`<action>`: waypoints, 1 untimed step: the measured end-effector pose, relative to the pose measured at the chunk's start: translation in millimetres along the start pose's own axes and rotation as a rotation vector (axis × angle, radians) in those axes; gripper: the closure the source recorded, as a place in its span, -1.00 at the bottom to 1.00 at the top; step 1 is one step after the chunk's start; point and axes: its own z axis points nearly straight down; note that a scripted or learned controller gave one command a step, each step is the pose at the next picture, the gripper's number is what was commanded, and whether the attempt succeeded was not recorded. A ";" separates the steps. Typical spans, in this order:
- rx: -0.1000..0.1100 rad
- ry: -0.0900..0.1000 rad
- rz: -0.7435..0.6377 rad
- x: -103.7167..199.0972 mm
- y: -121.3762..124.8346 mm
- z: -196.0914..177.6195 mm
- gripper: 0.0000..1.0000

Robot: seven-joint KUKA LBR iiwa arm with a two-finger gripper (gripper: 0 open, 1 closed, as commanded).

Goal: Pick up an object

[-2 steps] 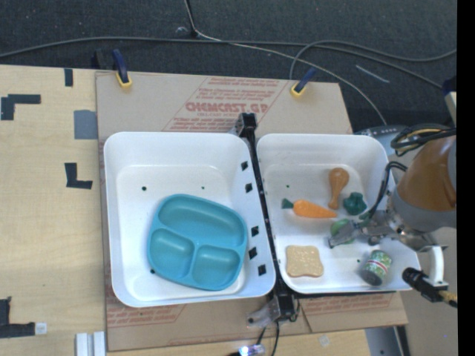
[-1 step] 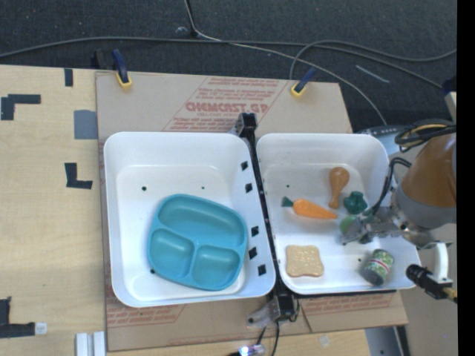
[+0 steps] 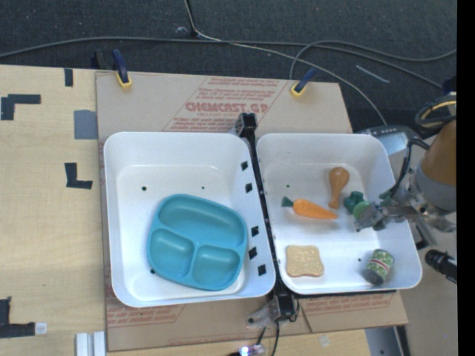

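Two shallow white bins sit side by side on a cardboard sheet (image 3: 223, 99), which is clipped at its far edge by two blue-and-yellow clamps (image 3: 121, 71). The left bin (image 3: 119, 199) holds a blue divided plate (image 3: 197, 241) lying flat, a little toward six o'clock of that bin's middle. The right bin (image 3: 326, 143) carries the smaller pieces: an orange toy carrot (image 3: 313, 211) near the centre, a tan wooden drumstick-shaped piece (image 3: 338, 185) just at one o'clock from it, a slice of toy bread (image 3: 304, 261) at six o'clock from the carrot, and a small green can (image 3: 379, 266) lying on its side down at the bin's five o'clock corner. The arm (image 3: 438, 169) comes in at three o'clock, and its gripper (image 3: 365, 215) hangs over the right bin's three o'clock edge, just beside the carrot's thick end, with something teal-green (image 3: 354, 198) at its tip. I cannot tell from here how far its fingers are parted, nor whether that green piece is in their grasp or merely next to them. Black cables (image 3: 223, 39) trail across the dark floor at twelve o'clock.
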 end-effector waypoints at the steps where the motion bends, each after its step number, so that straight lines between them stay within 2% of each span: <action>1: -0.002 -0.001 0.000 -2.0 1.8 -62.8 1.00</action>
